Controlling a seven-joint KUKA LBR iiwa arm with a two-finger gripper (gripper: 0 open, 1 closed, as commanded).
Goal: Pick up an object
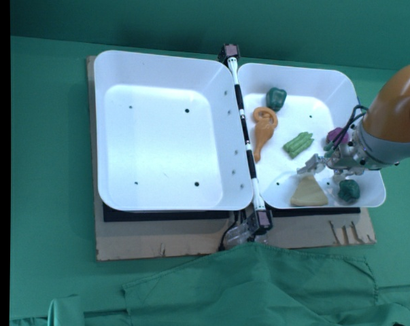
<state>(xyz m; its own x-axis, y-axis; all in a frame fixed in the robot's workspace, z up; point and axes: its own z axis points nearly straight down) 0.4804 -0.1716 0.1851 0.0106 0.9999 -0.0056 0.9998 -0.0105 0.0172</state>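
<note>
My gripper (313, 164) hangs low over the front right part of the right bin (327, 80), on the grey arm with the orange band (397, 109). Just below its tip lies a tan wedge (308, 195), and a dark green lump (348, 191) sits to the right of that. A bunch of green beans (298, 143) lies just up and left of the gripper. A purple piece (336, 135) peeks out beside the wrist, partly hidden. Farther left are an orange gourd-shaped toy (263, 129) and a dark green pepper (276, 98).
The left bin (106, 80) stands beside the right one, with a black and white divider rod (244, 131) between them. Both rest on a cardboard sheet (157, 243). Green cloth (259, 287) is bunched at the front.
</note>
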